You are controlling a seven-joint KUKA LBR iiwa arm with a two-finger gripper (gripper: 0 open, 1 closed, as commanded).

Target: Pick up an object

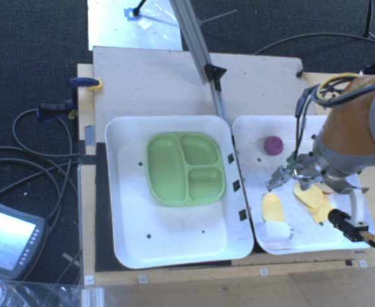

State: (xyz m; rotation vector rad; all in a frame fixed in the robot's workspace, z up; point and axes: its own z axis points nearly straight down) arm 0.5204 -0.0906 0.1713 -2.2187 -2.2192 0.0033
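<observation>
The right bin [248,139] holds the candidates: a purple ball-like object [273,145] near its far side, a yellow oblong piece [272,205] and a small white block [277,229] near the front, and a flatter yellow piece [312,198] partly under the wrist. All look light; the yellow ones seem smooth plastic, probably slippery, best pinched across their narrow width. The ball could roll away unless gripped across its middle. The claw [278,179] hangs low over the bin floor between the ball and the yellow oblong. Its spread cannot be made out at this slant, and nothing is visibly held. The left bin [127,235] carries a green divided plate [185,169].
</observation>
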